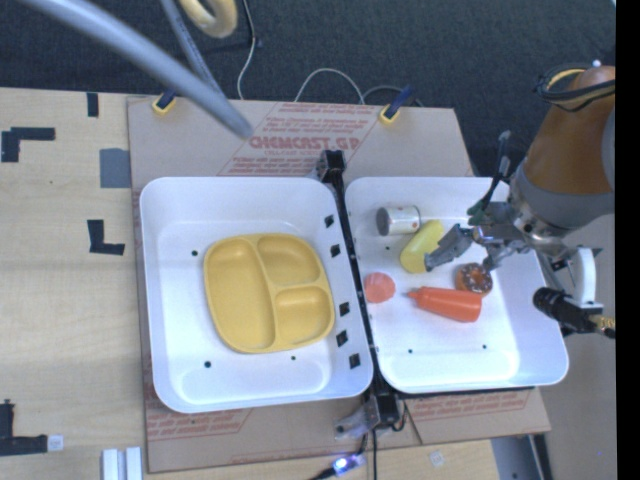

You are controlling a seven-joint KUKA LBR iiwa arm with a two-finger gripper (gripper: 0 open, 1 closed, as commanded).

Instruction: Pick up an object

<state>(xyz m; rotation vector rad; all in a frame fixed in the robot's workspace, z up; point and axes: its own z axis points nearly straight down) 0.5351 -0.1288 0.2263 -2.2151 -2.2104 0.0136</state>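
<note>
Nothing is lifted yet: the gripper (pixel 468 251) hangs over the right bin (pixel 530 363) with its fingers spread and nothing between them. Just left of it lies a smooth yellow rounded piece (pixel 418 249), with a shiny metal can (pixel 399 219) beyond. Below the gripper sit a tapered orange carrot (pixel 446 303) and a small brown round item (pixel 475 279). A pink disc (pixel 378 288) lies left of the carrot. The grasp and lift remain.

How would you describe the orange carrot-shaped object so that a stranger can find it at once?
Look at the right white bin, the one without the yellow divided plate. The carrot lies on its side near the bin's middle, below the yellow piece. It alone is long, tapered and orange-red; the pink piece beside it is round.
</note>
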